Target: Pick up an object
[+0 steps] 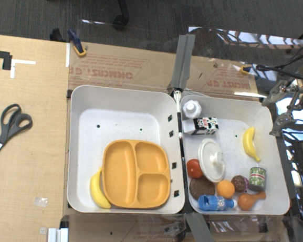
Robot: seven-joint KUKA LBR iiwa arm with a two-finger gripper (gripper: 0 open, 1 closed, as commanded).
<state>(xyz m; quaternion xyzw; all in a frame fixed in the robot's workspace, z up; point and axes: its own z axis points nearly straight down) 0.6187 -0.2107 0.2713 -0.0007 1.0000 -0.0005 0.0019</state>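
Note:
The right bin [277, 155] holds several small items. A white bottle [191, 108] and a black-and-white carton [206, 125] lie at its far left. A yellow banana [251, 143] lies near the right wall. A white lid [212, 160] sits in the middle, with a red tomato [194, 168] and a brown disc [201, 187] beside it. Toward the front are an orange [225, 189], a dark ball [239, 182], a green can [257, 177], an orange drumstick-shaped toy [250, 200] and a blue bottle [215, 203]. The left bin [88, 117] holds a yellow divided plate [136, 173], with a second banana [97, 190] partly under it.
Scissors [8, 126] lie on the wooden bench left of the bins. Cardboard [124, 70] lies behind the bins, with a blue clamp [76, 42] at its corner. Metal brackets and cables [296, 99] crowd the right bin's far right corner.

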